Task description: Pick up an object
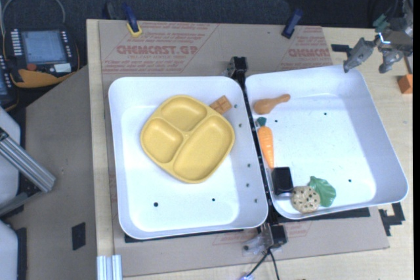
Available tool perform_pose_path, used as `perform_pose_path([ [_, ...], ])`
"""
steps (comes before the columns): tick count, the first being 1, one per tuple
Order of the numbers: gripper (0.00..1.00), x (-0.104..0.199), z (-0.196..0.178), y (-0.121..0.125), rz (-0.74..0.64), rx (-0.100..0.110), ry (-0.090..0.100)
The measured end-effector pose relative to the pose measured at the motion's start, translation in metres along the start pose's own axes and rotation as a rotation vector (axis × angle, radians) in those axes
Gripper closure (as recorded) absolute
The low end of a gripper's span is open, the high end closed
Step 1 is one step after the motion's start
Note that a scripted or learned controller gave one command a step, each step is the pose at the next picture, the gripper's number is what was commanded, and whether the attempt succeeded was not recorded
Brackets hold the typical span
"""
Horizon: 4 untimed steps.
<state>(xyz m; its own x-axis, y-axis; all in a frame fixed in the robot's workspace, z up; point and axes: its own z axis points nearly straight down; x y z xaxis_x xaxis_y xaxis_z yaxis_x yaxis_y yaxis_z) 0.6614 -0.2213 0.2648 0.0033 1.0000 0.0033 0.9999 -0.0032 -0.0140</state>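
My gripper (372,58) hangs above the far right corner of the right bin (367,141); it is open, with nothing between its spread fingers. Along the right bin's left wall lie a tan drumstick (270,103) and an orange carrot (265,145). A black block (282,180), a speckled cookie (303,199) and a green leafy piece (323,190) lie near its front left corner. All of these sit well to the left of and nearer than the gripper.
The left bin (131,180) holds a yellow divided plate (188,138) with a small brown block (220,104) at its far right edge. A clamp (239,67) sits where the bins meet at the back. An orange object (405,84) lies right of the right bin.
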Motion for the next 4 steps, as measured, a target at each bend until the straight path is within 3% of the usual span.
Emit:
perform_pose_path([
  [1, 0.00, 0.001, -0.008, 0.002, -0.004, -0.013, -0.003],
  [2, 0.00, 0.001, 0.034, -0.001, -0.004, -0.009, -0.003],
  [4, 0.00, 0.010, 0.159, 0.004, -0.009, -0.011, 0.007],
])
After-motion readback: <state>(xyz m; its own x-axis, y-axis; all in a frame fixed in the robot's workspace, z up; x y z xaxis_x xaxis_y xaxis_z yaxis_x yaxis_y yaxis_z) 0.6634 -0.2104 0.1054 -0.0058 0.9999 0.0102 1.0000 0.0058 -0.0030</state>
